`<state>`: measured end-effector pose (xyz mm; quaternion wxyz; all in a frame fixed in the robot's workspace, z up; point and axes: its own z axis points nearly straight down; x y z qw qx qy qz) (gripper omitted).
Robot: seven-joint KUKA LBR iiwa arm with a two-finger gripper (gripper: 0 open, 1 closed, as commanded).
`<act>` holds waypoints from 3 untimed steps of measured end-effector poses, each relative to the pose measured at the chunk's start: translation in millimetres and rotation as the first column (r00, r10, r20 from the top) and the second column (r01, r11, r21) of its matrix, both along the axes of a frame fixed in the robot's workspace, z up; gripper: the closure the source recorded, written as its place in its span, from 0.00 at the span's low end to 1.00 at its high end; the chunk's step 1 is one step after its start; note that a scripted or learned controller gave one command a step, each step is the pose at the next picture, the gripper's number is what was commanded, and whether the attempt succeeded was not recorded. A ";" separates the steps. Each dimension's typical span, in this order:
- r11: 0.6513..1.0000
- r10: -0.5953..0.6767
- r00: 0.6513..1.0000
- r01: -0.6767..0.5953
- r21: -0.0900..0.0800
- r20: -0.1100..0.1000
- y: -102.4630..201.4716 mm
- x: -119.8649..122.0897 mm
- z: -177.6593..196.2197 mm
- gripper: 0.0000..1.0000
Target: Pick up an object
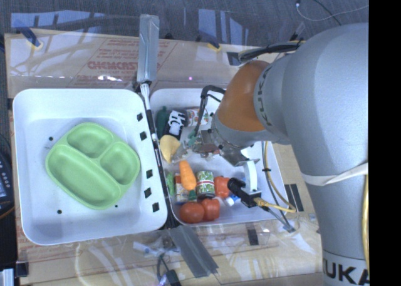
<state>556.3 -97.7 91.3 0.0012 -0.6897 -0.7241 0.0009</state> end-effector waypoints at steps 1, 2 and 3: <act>1.000 0.013 1.000 -0.013 0.001 -0.002 3.1 -38.7 -0.8 0.00; 1.000 0.018 1.000 -0.018 0.001 -0.004 3.1 -38.4 8.0 1.00; 0.999 -0.054 0.999 0.054 0.001 0.002 55.5 -22.1 106.5 1.00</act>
